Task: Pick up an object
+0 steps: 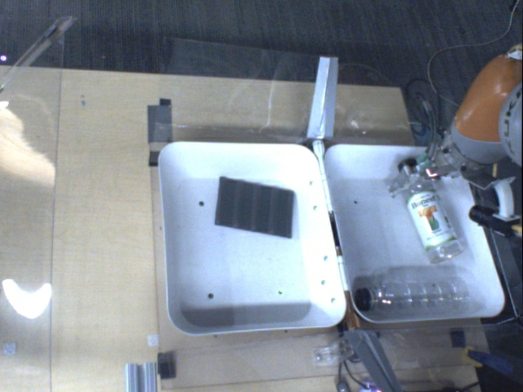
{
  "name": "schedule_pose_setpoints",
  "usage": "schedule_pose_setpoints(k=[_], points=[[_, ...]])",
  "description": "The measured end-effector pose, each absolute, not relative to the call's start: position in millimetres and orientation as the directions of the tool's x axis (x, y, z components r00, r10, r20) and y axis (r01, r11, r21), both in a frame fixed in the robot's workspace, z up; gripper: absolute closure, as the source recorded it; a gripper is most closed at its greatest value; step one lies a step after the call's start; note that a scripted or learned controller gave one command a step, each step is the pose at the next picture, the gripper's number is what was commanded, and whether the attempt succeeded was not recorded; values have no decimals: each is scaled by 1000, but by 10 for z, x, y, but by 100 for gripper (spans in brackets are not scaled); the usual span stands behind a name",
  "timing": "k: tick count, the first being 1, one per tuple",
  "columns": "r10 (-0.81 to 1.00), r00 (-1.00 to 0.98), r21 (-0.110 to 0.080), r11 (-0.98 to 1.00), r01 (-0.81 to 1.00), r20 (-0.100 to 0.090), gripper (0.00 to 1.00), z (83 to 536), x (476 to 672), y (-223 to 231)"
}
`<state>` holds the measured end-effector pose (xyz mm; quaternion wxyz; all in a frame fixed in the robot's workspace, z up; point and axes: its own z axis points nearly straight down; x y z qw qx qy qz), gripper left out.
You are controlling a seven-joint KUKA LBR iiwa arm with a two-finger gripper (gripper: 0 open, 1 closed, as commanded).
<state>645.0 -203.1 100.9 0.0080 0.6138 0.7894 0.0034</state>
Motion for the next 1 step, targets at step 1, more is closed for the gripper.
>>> schedule_pose_setpoints(k=[1], points=[[901, -434, 9, 434, 901, -6, 100, 1977, 6712, -1676]])
